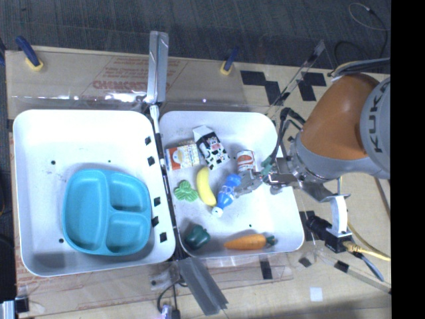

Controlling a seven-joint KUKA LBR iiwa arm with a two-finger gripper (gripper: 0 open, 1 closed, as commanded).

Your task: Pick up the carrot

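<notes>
We look down on a tan bench [80,68] printed with red lettering and black squares. Beyond its far edge we see dark grey carpet [199,8]. Two blue clamps [29,52] grip that edge. A metal bar [157,68] stands upright at the middle, and cables [362,15] trail across the floor at right.

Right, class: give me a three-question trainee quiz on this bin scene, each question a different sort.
1. True or false: the carrot lies in the right bin.
2. Which item lies closest to the gripper? A) blue bottle B) tray C) green pepper
3. Fill in: the blue tray sits in the ____ bin.

Key: 1 true; 2 A; 3 left.
</notes>
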